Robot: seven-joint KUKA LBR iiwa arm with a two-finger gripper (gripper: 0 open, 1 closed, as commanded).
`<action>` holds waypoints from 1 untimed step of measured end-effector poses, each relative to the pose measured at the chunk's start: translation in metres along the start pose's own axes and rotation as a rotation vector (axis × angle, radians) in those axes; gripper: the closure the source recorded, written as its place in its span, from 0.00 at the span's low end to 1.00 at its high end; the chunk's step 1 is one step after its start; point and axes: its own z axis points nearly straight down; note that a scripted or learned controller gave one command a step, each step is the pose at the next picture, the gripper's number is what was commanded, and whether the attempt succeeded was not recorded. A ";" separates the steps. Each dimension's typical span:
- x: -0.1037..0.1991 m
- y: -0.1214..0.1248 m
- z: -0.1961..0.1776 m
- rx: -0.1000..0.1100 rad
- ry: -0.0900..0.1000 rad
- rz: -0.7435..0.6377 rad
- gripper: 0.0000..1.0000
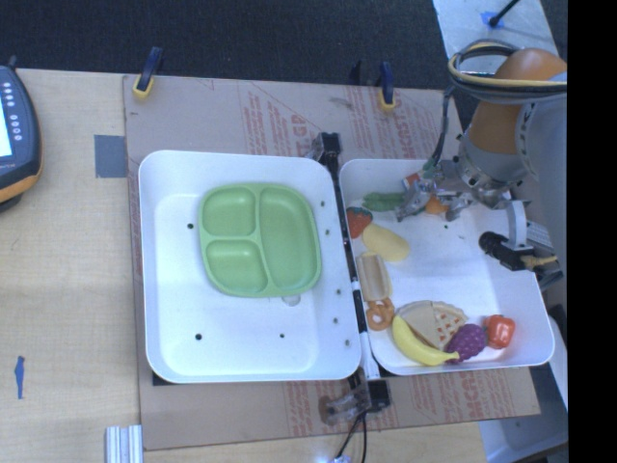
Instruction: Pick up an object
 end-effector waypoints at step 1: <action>-0.002 0.000 0.000 -0.001 0.001 0.000 0.00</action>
